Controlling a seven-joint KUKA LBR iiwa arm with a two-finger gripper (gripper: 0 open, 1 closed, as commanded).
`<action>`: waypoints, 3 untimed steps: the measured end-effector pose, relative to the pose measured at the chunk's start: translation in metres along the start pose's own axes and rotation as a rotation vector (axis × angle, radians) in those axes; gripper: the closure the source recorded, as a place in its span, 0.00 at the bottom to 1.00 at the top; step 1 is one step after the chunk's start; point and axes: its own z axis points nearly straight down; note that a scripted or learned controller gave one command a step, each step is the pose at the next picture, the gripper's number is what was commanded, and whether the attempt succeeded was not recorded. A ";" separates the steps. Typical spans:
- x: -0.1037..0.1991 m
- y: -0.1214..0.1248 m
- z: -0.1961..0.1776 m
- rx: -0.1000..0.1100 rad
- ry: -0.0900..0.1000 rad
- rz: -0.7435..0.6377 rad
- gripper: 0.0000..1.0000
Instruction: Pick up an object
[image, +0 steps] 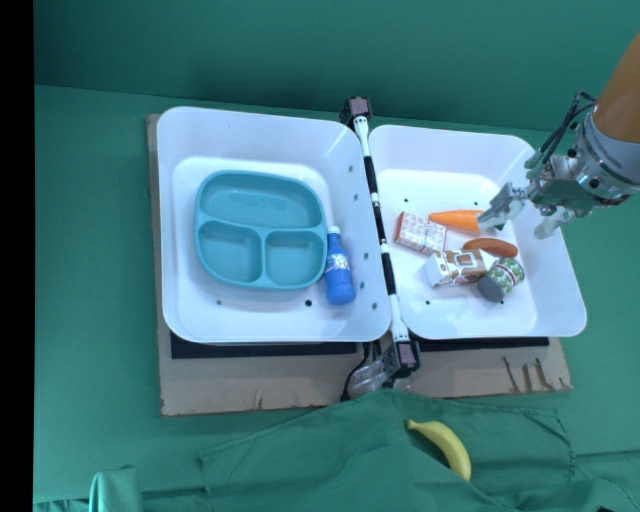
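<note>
Over the right bin (560, 300) hangs the gripper (522, 212), its two fingers spread wide with nothing between them. Just below its left finger lies a carrot (455, 219), orange, tapered, pointing left. Near it sit a pink wafer (420, 232), a sausage (490, 246), a small carton (456, 268) and a can (501, 277). A teal plate (262, 230) and blue bottle (338, 267) rest in the left bin (200, 140).
</note>
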 end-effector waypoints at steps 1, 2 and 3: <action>-0.049 0.007 0.092 0.007 0.000 0.006 0.00; -0.066 0.077 0.165 -0.001 -0.004 -0.001 0.00; -0.066 0.077 0.171 -0.007 -0.003 0.000 0.00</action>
